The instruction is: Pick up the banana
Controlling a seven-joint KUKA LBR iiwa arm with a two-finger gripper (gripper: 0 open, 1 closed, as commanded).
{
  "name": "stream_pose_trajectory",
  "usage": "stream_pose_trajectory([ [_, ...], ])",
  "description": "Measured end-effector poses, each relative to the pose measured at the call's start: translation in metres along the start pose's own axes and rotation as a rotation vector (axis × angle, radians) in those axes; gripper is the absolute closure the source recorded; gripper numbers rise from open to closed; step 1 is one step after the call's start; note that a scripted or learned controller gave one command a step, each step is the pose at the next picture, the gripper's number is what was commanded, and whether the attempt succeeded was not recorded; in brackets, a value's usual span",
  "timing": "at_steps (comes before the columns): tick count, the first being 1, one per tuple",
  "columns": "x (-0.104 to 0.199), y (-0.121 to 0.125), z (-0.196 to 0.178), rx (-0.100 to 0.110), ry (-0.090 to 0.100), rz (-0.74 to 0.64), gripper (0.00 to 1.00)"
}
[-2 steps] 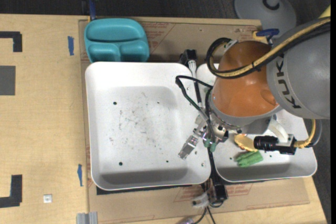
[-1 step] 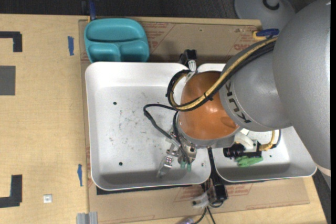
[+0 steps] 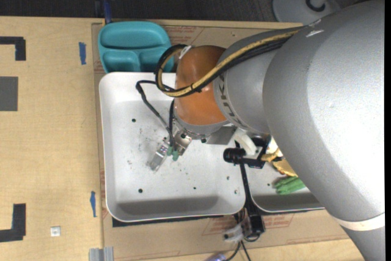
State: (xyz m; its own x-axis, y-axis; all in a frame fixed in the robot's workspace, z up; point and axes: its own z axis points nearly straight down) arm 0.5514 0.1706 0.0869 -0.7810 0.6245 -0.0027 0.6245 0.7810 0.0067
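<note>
The pincer (image 3: 160, 156) hangs mid-frame over bare left bin (image 3: 122, 192) floor; grip state unclear, banana (image 3: 276, 156) barely visible, so a miss seems likely.

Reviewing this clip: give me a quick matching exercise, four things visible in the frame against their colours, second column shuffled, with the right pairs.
Things:
1. divided tray beyond the left bin
2. left bin
3. band above the arm's wrist
4. small object in the right bin

Colours:
A. orange
B. green
C. teal
D. white

Pairs: 1-C, 2-D, 3-A, 4-B
</note>
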Motion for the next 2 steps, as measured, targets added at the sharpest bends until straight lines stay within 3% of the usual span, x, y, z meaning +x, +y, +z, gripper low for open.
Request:
stream_pose_trajectory([
  [1, -0.058, 0.095, -0.069, 0.003, 0.000, 0.092, 0.00],
  [2, 0.008, 0.059, -0.049, 0.007, 0.003, 0.124, 0.00],
])
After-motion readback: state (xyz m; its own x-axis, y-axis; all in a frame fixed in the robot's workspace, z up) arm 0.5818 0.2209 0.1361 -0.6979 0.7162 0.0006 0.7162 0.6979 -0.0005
